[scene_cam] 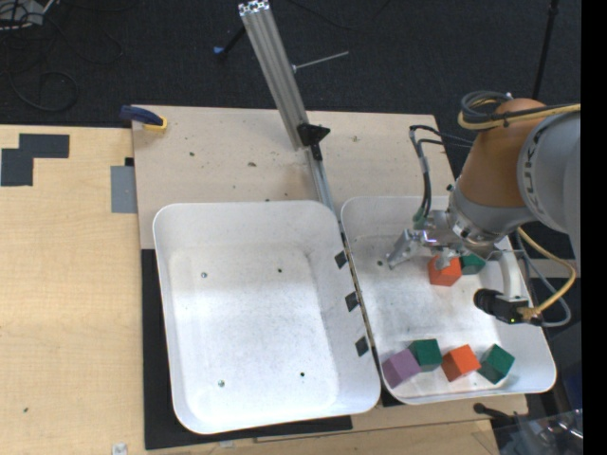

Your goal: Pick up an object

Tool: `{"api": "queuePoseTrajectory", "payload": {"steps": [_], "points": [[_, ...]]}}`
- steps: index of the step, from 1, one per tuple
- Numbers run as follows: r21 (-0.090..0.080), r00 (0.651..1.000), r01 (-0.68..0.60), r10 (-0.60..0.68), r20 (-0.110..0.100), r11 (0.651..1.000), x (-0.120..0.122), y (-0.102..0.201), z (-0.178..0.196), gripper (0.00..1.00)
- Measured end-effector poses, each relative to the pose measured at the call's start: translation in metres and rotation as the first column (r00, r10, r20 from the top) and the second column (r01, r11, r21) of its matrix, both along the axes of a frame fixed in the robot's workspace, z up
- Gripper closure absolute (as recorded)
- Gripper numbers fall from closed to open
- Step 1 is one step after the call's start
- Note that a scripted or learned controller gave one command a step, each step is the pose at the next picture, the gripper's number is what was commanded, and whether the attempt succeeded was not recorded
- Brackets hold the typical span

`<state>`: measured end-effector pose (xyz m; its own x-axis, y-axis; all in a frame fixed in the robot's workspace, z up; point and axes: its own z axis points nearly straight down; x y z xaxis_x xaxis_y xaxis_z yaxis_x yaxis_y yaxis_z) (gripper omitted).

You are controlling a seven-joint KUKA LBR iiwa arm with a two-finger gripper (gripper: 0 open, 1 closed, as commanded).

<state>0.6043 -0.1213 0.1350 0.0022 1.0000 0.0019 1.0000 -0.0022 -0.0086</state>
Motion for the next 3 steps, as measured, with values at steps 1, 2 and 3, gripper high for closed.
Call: {"api": "queuePoseTrajectory", "payload": {"steps": [1,2,3], "points": [[-0.002,1.0,-0.001,0.001,0.008,1.0,0.001,0.0,-0.044,0.0],[0.0,1.0,0.006,-0.006,0.007,1.0,0.0,0.0,-0.034,1.0],[-0.002,1.0,-0.001,0.001,0.011,1.0,-0.006,0.006,0.023,1.0]]}}
